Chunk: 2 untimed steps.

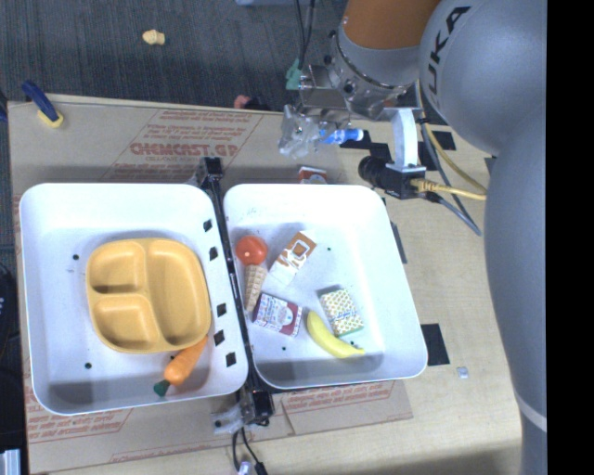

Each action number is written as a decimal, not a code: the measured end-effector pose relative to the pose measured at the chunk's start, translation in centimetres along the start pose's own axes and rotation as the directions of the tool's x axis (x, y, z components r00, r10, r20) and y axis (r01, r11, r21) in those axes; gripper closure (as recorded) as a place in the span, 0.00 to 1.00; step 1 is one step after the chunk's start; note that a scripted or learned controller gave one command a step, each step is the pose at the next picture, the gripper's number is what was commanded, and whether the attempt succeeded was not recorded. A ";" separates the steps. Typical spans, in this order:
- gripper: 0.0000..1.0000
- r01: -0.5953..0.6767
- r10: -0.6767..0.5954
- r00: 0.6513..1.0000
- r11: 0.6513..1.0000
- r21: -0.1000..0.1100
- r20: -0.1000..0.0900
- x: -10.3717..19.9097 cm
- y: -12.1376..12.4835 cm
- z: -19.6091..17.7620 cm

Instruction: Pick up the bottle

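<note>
The bottle [316, 137] — clear, blue-capped — hangs clamped in the jaws of the gripper [311, 130], lifted above the worktop [139, 139] behind the right bin [394, 278]; the pick looks done — nothing left but keeping hold.

Grey arm [492, 83] — smooth, rounded casing with black lettering, an orange band [385, 20] above the wrist, yellow cables [455, 181] trailing.
</note>
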State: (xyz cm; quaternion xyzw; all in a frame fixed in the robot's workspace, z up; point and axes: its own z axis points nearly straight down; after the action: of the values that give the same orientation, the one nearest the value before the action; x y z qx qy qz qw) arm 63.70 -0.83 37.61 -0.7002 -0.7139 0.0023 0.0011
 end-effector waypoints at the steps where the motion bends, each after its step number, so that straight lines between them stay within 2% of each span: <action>1: 1.00 0.125 -0.125 0.992 0.992 -0.001 -0.001 -8.7 -0.4 4.7; 2: 1.00 0.275 -0.275 0.961 0.961 -0.001 -0.001 -12.8 -9.2 8.3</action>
State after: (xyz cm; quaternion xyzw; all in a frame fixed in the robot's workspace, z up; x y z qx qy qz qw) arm 54.69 -13.82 29.34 -0.5943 -0.8042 0.0013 0.0013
